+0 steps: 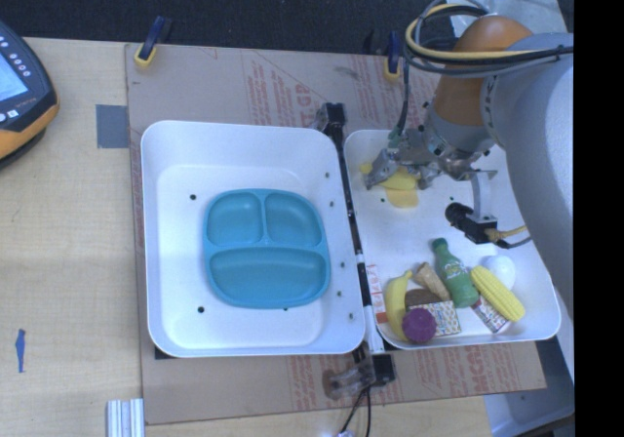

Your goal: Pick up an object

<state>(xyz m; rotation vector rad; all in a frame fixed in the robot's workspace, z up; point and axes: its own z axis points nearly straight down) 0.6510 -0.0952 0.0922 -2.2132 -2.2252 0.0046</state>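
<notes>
My gripper (398, 172) hangs low over the back left corner of the right bin (542, 328), pointing down. Just beneath it lies a pale yellow object (402, 195), partly covered by the gripper; whether the two touch cannot be made out. Toy foods are piled at the bin's front: a yellow banana (395, 297), a green bottle (452, 271), a corn cob (497, 294), a purple ball (419, 326), a white egg (500, 269) and a small printed box (446, 319).
The left bin (166, 230) holds a blue divided plate (265, 248). A black cable connector (468, 220) juts from the arm over the right bin's middle. A yellow-and-black handheld device (19, 84) lies at the bench's far left.
</notes>
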